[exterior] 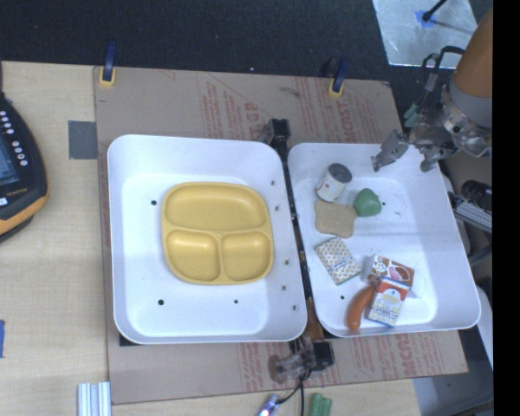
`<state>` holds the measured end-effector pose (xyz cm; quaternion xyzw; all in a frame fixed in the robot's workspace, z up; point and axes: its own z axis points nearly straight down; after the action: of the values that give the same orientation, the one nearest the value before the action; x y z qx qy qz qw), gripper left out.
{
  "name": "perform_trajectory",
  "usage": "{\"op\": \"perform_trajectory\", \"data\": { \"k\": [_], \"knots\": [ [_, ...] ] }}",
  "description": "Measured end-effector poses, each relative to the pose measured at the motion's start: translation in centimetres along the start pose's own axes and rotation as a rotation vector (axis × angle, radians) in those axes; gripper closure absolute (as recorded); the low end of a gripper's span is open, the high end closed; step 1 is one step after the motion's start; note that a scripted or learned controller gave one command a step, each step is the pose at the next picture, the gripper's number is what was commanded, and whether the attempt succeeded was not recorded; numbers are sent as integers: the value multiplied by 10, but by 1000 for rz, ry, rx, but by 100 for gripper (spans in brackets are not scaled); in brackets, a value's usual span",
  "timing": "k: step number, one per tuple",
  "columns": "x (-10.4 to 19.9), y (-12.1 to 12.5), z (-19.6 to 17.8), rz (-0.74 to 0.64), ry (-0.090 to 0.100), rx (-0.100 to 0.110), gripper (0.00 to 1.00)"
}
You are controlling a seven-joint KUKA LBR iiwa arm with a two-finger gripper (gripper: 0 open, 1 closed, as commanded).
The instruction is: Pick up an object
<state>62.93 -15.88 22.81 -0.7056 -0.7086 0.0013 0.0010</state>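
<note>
Camera view, looking down at a slant on 2 white bins. The gripper [409,152] hangs over the far right corner of the right bin [433,258], its 2 fingers spread apart with nothing between them, so it is released.

The relation that governs the coming move is that every candidate object lies to the left of and nearer than the gripper. Closest is the green ball [367,202], near the fingertips but apart from them. Just left of it stands the small tin [334,181], and the tan slab [335,218] sits just near of the tin, touching or almost touching it. Farther toward the near edge lie the patterned packet [338,259], the red and white carton [389,290] and the orange sausage [360,306]. The sausage's long axis runs from near-left to far-right, and it touches the carton.

By judgement, the descent has not begun, and a short travel left and toward the near side would bring the open fingers over the ball or the tin.

The left bin [139,232] holds a yellow 3-compartment tray [217,232], well apart from the gripper.
</note>
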Motion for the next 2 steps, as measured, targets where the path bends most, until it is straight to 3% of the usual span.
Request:
{"op": "perform_trajectory", "data": {
  "k": [1,2],
  "knots": [
    [-1,7,113,-1,-1,2,0],
    [51,3,135,-2,-1,0,0]
  ]
}}
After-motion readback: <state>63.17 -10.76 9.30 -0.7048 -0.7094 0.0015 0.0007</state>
